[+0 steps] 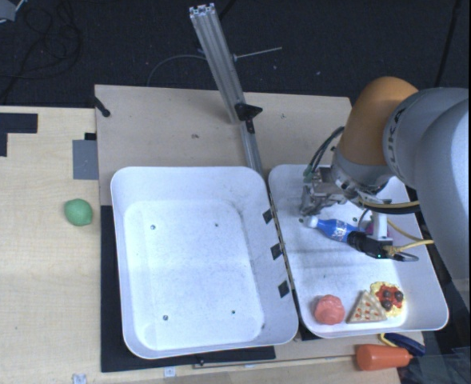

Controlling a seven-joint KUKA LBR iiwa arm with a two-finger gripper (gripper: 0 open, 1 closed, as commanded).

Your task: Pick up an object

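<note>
From my remote seat I judge the pincer (313, 206) is low in the right bin (299, 294), upper centre-right of frame, to reach the blue bottle (335, 229) lying just beside it, though I cannot tell its spread.

The scene is lit evenly and fairly brightly from above, with the two white bins (189, 184) rendered almost blown out while the background toward 12 o'clock is left nearly black. A soft shadow is cast across the lower floor of the left bin, and a darker one is seen under the arm (427, 142) at 3 o'clock. Slight softness and grain are noticed throughout, and small items are poorly resolved.
</note>
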